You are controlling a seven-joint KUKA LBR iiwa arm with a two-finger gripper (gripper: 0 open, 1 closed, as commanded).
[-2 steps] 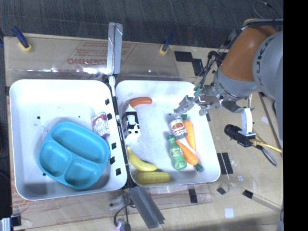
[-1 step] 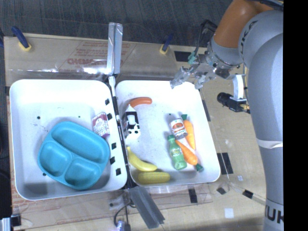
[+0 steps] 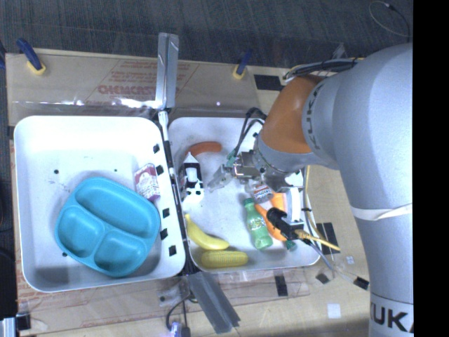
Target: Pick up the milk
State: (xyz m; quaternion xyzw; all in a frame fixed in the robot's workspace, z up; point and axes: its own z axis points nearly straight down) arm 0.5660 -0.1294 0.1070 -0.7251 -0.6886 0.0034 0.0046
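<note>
Presently, the milk [image 3: 191, 181] is a small carton, white with black cow-like patches and a dark top, lying in the right bin [image 3: 210, 133] close against its left wall, just inside the divider between the two bins. It sits below a brown sausage [image 3: 205, 147] and above a yellow banana [image 3: 204, 236]. An ear of corn [image 3: 224, 258] lies along the near wall, just below the banana.

The claw [image 3: 226, 175] hangs over the middle of the right bin, just to the right of the milk and apart from it; its metal fingers point toward the carton, spread apart and grasping nothing. The grey arm [image 3: 365, 139], with its orange band, comes in from the right.

Further right in the same bin lie a green bottle [image 3: 258, 225] and an orange carrot-like item [image 3: 278, 216], crowded together with other small pieces too jumbled to identify.

The left bin [image 3: 42, 135] holds a blue divided plate [image 3: 107, 225] and a small dark-red packet [image 3: 146, 181] near its right wall.

Both bins rest on a bench [image 3: 91, 79] covered with brown cardboard printed in red lettering, with blue clamps at the far edge. Dark carpet shows beyond.
</note>
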